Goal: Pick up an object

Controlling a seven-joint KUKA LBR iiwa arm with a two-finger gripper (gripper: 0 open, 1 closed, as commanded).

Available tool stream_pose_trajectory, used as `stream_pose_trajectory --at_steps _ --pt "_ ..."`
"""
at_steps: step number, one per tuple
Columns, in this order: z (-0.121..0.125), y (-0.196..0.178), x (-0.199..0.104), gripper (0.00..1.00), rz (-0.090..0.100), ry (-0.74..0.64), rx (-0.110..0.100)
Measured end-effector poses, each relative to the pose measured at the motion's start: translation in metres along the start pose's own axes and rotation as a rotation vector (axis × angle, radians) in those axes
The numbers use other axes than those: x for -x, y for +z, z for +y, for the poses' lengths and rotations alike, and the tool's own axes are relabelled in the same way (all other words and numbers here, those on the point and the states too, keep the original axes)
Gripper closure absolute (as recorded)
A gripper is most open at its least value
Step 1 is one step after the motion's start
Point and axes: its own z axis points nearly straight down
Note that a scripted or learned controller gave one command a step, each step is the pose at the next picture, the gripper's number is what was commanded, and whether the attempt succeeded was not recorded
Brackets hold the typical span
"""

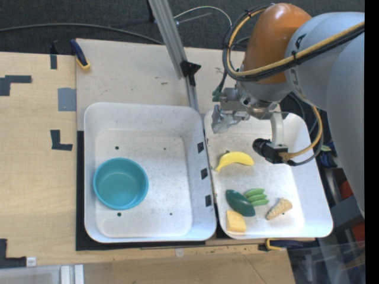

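My gripper [222,122] hangs over the far left part of the right bin [308,218], with nothing visible between its fingers. A yellow banana [234,160] lies below it in the view, a short way toward the front. Nearer the front sit a dark green vegetable [240,203], a light green pea pod [256,195], a yellow cheese-like block [235,222] and a tan wedge [278,208]. The arm's orange band [272,34] and grey body cover the bin's far right side.
The left bin [148,123] holds a teal bowl [121,183] at its front left. A slanted metal pole [172,40] rises behind the bins. Black cables loop around the wrist. Wooden bench surface lies to the left.
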Motion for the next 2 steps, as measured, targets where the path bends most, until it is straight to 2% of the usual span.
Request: stream_pose_trajectory --at_steps 1,2 --pt "-0.036 0.004 -0.051 1.0 0.0 0.0 -0.002" --pt "-0.056 0.006 -0.09 1.0 -0.001 0.0 -0.001"
